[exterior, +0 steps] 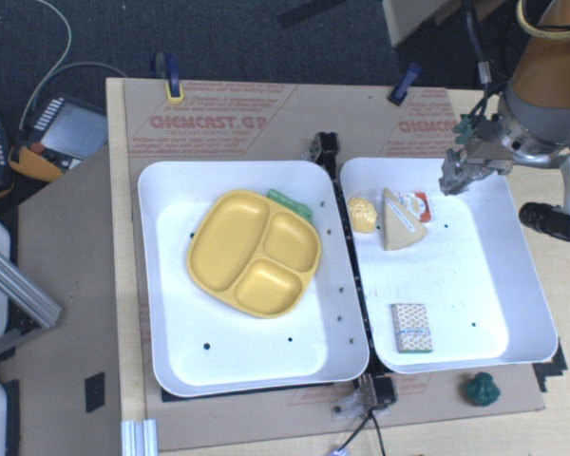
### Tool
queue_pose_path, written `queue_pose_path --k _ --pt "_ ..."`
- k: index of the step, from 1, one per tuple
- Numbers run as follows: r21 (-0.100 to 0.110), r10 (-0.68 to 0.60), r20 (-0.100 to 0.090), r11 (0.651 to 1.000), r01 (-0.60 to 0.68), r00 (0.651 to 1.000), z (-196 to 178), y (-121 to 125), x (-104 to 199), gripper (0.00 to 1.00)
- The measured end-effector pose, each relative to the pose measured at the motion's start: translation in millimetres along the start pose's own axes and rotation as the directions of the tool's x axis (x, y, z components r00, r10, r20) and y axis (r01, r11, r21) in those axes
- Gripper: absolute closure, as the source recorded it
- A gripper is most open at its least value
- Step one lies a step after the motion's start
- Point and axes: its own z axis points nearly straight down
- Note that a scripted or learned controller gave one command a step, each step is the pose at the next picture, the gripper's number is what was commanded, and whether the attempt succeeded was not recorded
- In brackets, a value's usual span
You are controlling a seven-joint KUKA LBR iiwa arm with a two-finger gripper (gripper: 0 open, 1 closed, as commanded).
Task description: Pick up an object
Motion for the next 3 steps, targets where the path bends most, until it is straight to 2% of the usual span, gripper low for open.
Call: queue_pose_path --k 1,2,3 --pt "0.007 0.0 -0.002 1.0 0.0 1.0 20.4 12.2 53.1 1.0" --pt "0.005 0.0 -0.001 1.0 0.0 1.0 35.9 27.3 105.3 1.0" --pt "0.001 -0.001 -0.002 1.0 0.001 1.0 32.9 38.9 167.6 1.0"
